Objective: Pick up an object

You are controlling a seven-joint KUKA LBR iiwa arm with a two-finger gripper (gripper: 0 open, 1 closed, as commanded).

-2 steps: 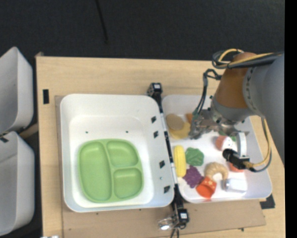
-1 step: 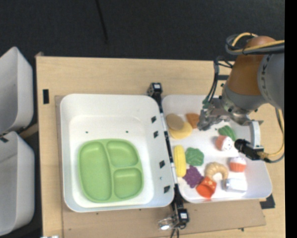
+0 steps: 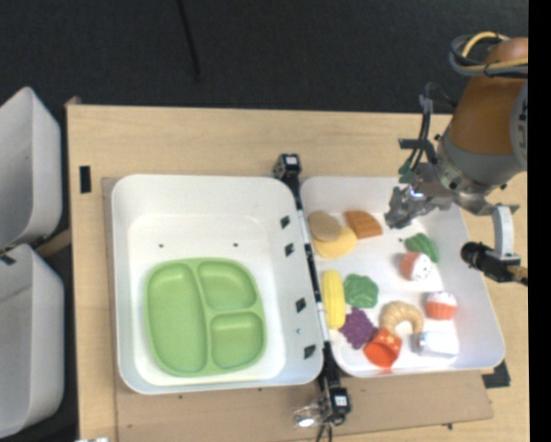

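At the lower right of the frame, the right bin [image 3: 474, 325] holds the pickable toys in a tight cluster: a red piece [image 3: 383, 349], a purple grape bunch [image 3: 357, 327], a corn cob [image 3: 333, 297], a croissant-like piece [image 3: 402, 315], a white and red block [image 3: 439, 306] and a green broccoli-like piece [image 3: 360, 291]. Further up lie a strawberry-like piece [image 3: 418, 265], a green leaf [image 3: 422, 244], a yellow lemon shape [image 3: 335, 243], a tan round piece [image 3: 324, 223] and an orange slab [image 3: 363, 223].

The gripper [image 3: 404, 208] hangs in the upper right of the frame, above the bin's top part, just right of the orange slab. The view is too small and dark there to tell whether its fingers are apart or together, and nothing is seen between them.

A good pick would probably take the orange slab, nearest and with bare floor beside it, coming straight down so that neighbours are not nudged.

The left bin [image 3: 128, 247] holds a green divided tray [image 3: 205, 316]. Both bins rest on a pale wooden bench [image 3: 91, 145]; beyond it is dark floor.
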